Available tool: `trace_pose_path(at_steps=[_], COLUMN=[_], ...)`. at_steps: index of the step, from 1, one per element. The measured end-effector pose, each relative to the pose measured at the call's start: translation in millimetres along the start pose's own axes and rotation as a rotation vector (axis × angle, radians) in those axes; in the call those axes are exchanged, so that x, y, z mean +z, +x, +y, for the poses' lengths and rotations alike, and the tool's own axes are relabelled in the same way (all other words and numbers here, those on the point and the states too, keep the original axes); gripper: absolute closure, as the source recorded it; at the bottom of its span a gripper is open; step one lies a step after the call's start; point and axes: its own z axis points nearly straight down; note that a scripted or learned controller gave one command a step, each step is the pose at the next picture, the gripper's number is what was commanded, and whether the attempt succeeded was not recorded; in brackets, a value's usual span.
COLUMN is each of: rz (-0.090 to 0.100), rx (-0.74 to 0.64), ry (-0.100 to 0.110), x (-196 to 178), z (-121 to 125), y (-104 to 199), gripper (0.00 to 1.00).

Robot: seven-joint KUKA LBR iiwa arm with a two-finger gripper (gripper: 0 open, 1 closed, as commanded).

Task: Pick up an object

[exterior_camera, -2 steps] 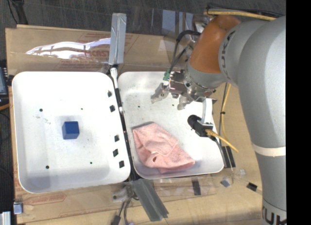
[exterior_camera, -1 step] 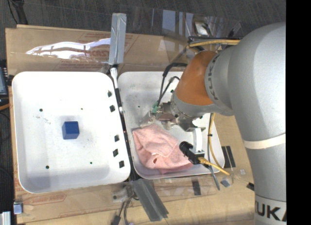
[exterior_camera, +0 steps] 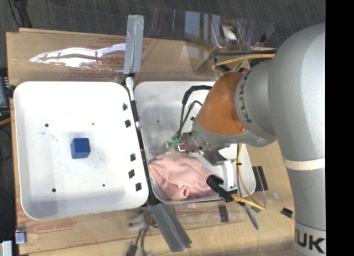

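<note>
- Currently the arm (exterior_camera: 260, 105) reaches low into the right bin (exterior_camera: 157, 103), its gripper (exterior_camera: 182, 145) just above the pink cloth (exterior_camera: 180, 176) heaped at the near edge.
- Whether it grips anything, I cannot tell.
- 1 blue cube (exterior_camera: 81, 147) sits in the left bin (exterior_camera: 33, 139), well apart.
- Likely the descent step; next comes closing on cloth, then lifting.

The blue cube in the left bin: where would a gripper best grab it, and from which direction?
Probably straight down from above, closing on two opposite flat sides of the blue cube. It sits alone on the floor of the left bin, well away from the walls, so fingers have room on either side. Its flat, parallel faces should suit a two-finger pinch.
</note>
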Motion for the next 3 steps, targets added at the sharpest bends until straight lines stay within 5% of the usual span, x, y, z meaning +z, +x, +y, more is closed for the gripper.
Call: trace_pose_path(at_steps=[1,2,3], rz=[0.000,-0.002,-0.002], rx=[-0.005,-0.079,-0.079], ry=[0.001,-0.003,-0.002], x=[-10,-136,-136], z=[0,11,11], y=[0,32,32], gripper=[1.00,1.00,0.00])
